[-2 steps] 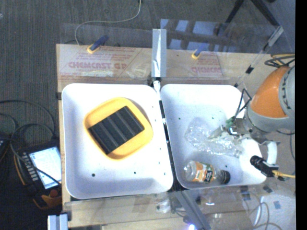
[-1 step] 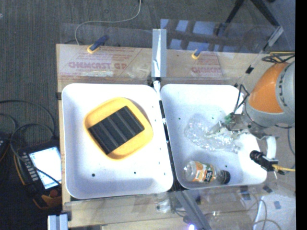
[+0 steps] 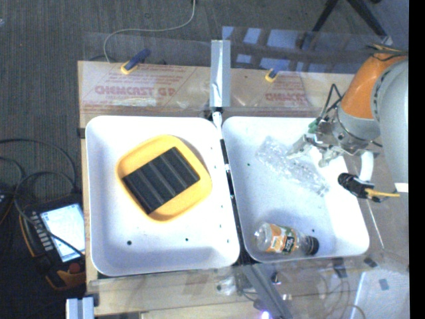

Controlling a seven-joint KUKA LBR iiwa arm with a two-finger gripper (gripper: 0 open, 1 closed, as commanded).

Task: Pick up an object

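While gripper (image 3: 313, 145) hangs over right bin (image 3: 247, 191) | fingers spread, nothing pinched | beside clear plastic tray (image 3: 292, 166)

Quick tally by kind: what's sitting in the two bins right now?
Yellow tray with black ribbed insert, left bin: 1
Clear plastic packaging, right bin: 1
Small bottle with dark cap, right bin: 1
Total: 3

We look down from one fixed camera above the bench, tilted slightly, far enough to frame both shallow white plastic bins (image 3: 99, 198) at centre and dark carpet along the top.
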